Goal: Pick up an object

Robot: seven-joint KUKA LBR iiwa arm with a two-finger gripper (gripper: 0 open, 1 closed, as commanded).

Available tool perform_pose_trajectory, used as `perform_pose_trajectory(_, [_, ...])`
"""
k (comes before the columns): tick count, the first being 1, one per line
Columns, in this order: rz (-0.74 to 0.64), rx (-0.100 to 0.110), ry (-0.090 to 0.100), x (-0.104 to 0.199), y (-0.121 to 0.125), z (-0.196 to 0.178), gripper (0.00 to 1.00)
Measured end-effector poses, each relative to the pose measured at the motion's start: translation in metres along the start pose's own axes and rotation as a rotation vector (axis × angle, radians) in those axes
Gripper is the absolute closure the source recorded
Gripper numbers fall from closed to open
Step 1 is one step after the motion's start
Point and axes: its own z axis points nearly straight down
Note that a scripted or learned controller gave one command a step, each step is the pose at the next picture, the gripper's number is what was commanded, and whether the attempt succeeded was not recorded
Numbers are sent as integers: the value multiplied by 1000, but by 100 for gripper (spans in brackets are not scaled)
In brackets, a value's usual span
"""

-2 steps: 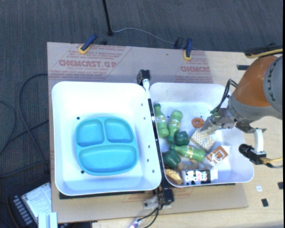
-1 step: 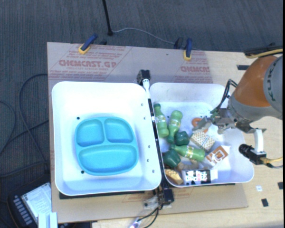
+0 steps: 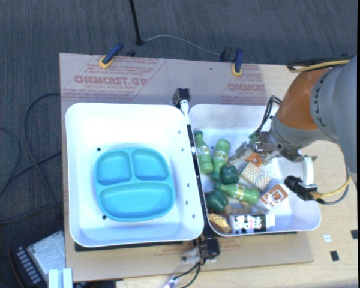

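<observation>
The right bin [image 3: 228,116] holds a heap of small toys. Among them are a light green bottle [image 3: 219,153], another green bottle lying flat [image 3: 240,192], a dark green pepper [image 3: 229,174], a dotted tan block [image 3: 254,176], an orange-and-white box [image 3: 276,195] and a white carton with black print [image 3: 249,222]. My gripper [image 3: 255,150] is low in this bin, just above the tan block and right of the light green bottle. The wrist hides its tips, and I see nothing clearly held.
In the left bin [image 3: 84,125] lies a blue divided plate [image 3: 134,182]. A black divider rail [image 3: 191,155] runs between the bins. Two clamps [image 3: 111,55] [image 3: 237,62] pin the cardboard at the back. A yellow cable [image 3: 330,194] hangs by the wrist.
</observation>
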Motion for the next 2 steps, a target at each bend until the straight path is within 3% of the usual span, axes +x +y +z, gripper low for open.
perform_pose_trajectory(1, [0, -4, -2, 0, 1, -11, 100])
perform_pose_trajectory(2, [-1, 1, 2, 54, 4, -105, 100])
